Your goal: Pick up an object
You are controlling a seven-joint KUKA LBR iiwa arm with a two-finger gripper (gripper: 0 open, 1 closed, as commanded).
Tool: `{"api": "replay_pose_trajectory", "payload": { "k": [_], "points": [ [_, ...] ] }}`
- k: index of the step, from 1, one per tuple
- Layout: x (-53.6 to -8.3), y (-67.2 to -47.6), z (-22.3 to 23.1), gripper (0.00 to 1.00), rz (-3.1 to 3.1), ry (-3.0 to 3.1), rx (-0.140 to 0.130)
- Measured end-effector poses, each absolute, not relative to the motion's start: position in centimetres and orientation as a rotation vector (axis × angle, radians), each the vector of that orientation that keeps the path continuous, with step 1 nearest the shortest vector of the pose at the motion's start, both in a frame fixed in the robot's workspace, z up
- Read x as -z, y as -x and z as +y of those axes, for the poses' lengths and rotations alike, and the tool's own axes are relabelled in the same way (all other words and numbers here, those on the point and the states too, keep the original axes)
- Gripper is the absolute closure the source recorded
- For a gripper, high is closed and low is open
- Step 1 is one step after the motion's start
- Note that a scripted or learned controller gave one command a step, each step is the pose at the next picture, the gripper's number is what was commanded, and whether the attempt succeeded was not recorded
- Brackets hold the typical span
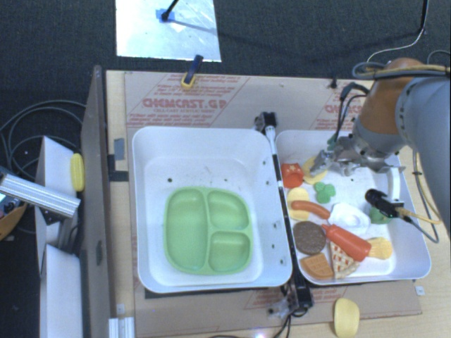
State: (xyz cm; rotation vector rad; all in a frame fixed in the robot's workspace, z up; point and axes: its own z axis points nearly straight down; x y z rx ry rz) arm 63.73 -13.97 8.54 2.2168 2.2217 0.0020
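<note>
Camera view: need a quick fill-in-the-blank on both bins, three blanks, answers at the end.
1. The green divided plastic tray lies in the ____ white bin.
2. The brown round toy patty lies in the ____ white bin.
3. The yellow toy piece below the bins lies ____ both bins, on the board.

Missing words: left; right; outside

Toy food lies loose in right bin (416, 259), all below gripper (318, 166). Red piece (292, 174) and yellow piece (298, 194) nearest, lower left. Green piece (325, 188) just beneath. Sausage (310, 208), brown patty (309, 236), waffle (342, 262), ketchup bottle (347, 240) farther down.
</note>
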Motion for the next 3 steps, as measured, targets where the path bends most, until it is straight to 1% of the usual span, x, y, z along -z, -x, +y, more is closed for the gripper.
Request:
{"api": "replay_pose_trajectory", "payload": {
  "k": [1,2,3],
  "points": [
    [-8.4,-59.7,-9.9,0.0,2.228,-2.218,0.001],
    [-8.4,-53.9,-10.5,0.0,2.221,-2.224,0.001],
    [-8.4,-54.0,-9.4,0.0,2.227,-2.218,-0.001]
  ]
}}
